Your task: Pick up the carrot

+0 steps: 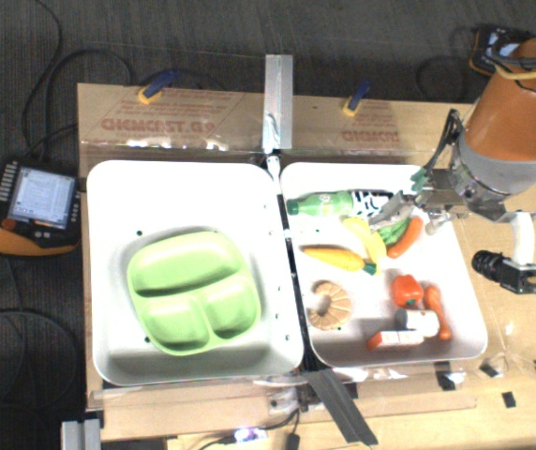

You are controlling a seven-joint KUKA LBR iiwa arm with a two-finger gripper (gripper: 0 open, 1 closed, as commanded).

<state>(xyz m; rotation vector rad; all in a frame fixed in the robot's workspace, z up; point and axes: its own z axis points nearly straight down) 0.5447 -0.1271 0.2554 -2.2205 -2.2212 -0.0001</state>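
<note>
Camera view: arm [507, 125] reaches into the right bin [465, 289], gripper [401, 216] down at the carrot [405, 236] near the bin's upper right; looks like the grasp step, lift not yet done; fingers straddle the carrot's top, narrow, but can't tell if they grip it; next move needs a firm close, then a straight lift; carrot is orange, short, tilted, green top, touching a yellow item [366, 237].
</note>
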